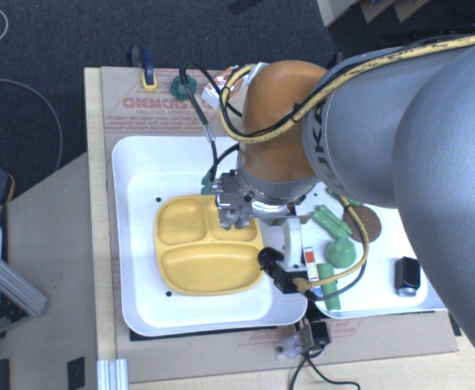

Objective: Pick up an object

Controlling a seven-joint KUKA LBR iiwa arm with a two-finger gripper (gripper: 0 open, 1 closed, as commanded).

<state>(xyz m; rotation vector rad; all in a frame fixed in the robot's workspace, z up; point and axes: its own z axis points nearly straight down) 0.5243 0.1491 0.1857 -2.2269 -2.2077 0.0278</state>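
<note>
Two white bins sit side by side on the desk (pixel 99 218). My gripper (pixel 239 210) hangs over the yellow divided plate (pixel 201 254) in the left bin (pixel 132 218), touching its right rim; whether it is open I cannot tell.

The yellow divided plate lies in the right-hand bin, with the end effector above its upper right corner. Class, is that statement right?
One detail is wrong. The camera view shows the yellow divided plate in the left-hand bin, not the right-hand one. The rest stands: the end effector is above the plate's upper right corner.
</note>
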